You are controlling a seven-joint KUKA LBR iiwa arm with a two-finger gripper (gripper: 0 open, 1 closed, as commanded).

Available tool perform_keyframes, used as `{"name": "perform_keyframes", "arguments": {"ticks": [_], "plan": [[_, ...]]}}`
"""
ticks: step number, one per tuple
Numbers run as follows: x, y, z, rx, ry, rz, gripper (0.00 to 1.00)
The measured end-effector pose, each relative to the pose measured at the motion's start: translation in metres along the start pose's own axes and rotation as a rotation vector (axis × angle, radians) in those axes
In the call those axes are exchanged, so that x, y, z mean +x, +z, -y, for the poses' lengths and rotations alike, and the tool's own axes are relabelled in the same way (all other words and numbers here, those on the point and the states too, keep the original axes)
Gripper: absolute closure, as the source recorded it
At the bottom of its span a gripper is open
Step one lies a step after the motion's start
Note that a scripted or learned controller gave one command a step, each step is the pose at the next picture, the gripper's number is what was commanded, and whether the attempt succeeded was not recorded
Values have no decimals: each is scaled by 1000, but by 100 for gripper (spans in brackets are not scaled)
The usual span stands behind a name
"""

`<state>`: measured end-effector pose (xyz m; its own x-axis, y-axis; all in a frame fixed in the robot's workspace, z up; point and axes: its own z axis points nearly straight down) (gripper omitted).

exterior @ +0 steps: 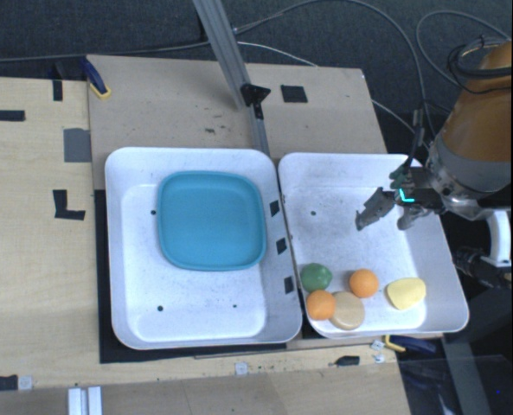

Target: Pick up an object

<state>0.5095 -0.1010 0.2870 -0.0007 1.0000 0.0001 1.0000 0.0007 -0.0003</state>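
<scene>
Hand (390,213) w/ fingers spread, holding nothing, over right bin (343,175); arm cut off at right edge. Yellow piece (406,293), long axis approx. left-right, at bin's near edge beside four small round items, identities unclear.

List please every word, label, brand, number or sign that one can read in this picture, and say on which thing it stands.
None can be read.
The blue plate, both white bins and the small round objects such as the green one carry no lettering.
The black patches on the bench are blank tape marks.
The gripper shows a small cyan light, not a text.
</scene>
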Motion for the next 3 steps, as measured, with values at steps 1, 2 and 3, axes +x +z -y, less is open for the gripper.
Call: {"name": "perform_keyframes", "arguments": {"ticks": [1, 2, 3], "plan": [[0, 0, 0, 0, 0, 0, 0], [-10, 53, 2, 4, 1, 0, 0], [-7, 114, 9, 6, 0, -1, 0]]}}
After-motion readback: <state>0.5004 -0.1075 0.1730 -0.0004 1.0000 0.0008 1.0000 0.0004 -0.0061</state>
